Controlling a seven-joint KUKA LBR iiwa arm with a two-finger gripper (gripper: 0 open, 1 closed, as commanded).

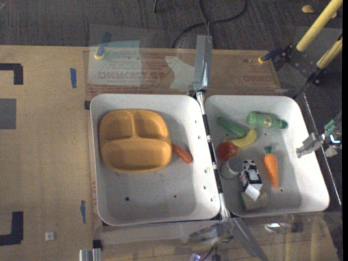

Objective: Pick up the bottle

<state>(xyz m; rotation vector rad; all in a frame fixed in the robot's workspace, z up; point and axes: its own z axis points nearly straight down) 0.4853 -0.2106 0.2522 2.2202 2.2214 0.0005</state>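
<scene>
The bottle (266, 120) is green and see-through with a yellowish label. It lies on its side near the back wall of the right bin (312, 192), neck pointing right. My gripper (316, 142) hangs over that bin's right rim, to the right of the bottle and a little nearer the front, apart from it. Nothing shows in its grasp.
Around the bottle lie a green cucumber (232, 127), a banana (246, 139), a tomato (227, 149), a carrot (271, 170), a small carton (251, 178) and a tin (234, 167). The left bin (157, 205) holds an orange divided plate (134, 140) and a sausage (182, 154).
</scene>
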